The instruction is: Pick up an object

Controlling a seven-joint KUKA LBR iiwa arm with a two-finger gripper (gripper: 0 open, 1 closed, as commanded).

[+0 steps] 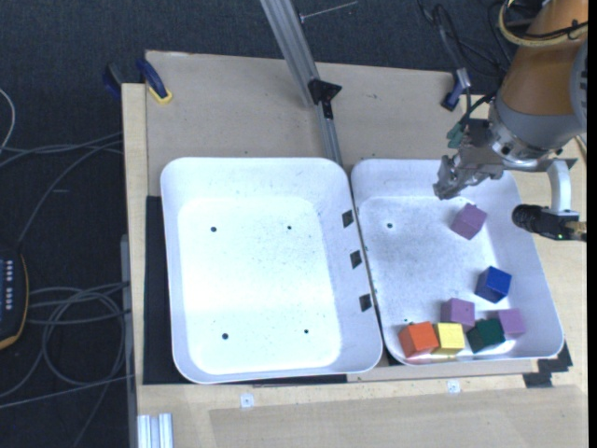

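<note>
End effector (450, 187) near bin rim (410, 164)

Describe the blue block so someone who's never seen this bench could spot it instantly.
Look in the right bin, the one the gripper hangs over. Along its right side sits the blue block, alone, between the lone purple block farther up and the cluster at the near edge. It is the only blue one.
</note>
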